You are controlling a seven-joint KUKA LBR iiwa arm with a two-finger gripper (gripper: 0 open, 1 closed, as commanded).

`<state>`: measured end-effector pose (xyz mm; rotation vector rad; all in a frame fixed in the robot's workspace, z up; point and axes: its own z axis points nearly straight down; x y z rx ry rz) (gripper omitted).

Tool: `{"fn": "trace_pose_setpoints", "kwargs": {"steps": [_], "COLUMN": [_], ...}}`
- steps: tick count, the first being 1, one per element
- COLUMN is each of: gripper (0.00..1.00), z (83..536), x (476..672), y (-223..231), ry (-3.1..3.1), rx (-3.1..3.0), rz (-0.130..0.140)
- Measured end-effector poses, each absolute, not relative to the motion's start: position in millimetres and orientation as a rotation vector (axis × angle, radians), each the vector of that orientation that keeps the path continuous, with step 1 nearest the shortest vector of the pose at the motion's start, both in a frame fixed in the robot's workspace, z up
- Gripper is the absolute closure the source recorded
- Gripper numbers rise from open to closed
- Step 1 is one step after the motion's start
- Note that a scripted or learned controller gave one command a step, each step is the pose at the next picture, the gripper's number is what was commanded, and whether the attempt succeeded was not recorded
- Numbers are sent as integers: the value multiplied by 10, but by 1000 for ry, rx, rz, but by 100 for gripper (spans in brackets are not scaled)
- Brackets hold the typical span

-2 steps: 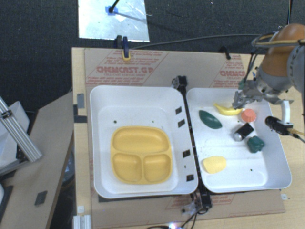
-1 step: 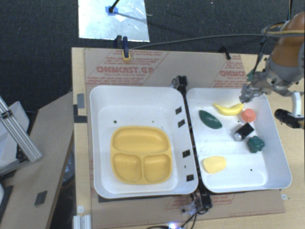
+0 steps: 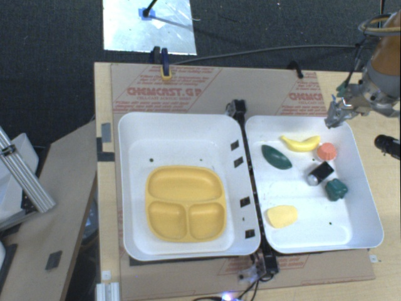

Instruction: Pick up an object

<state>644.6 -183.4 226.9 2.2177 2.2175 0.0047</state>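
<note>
The right bin [image 3: 357, 231] holds several small objects: a yellow banana [image 3: 300, 143], a dark green oval piece [image 3: 276, 157], an orange-pink round piece [image 3: 327, 151], a black-and-white cylinder [image 3: 320, 172], a teal lump [image 3: 336, 189] and a pale yellow oval [image 3: 282, 216]. My gripper [image 3: 334, 116] hangs above the bin's far right corner, up and to the right of the banana. It touches none of the objects, and nothing shows between its fingers.
The left bin [image 3: 135, 168] holds a yellow three-compartment tray [image 3: 185, 202]. A black divider clip strip [image 3: 244, 168] runs between the bins. A cable crosses the bench's far edge. An aluminium frame piece [image 3: 25, 174] stands at the left.
</note>
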Motion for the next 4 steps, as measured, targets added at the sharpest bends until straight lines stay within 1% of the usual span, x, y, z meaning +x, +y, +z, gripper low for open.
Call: {"fn": "trace_pose_setpoints", "kwargs": {"steps": [1, 3, 4], "gripper": [100, 100, 100], "z": [2680, 2776, 2583], "x": [6461, 6191, 6051], "y": [-1836, -836, -337], "ry": [2222, 2231, 2232], "rx": [2213, 2211, 2213], "rz": [5, 3, 1]}}
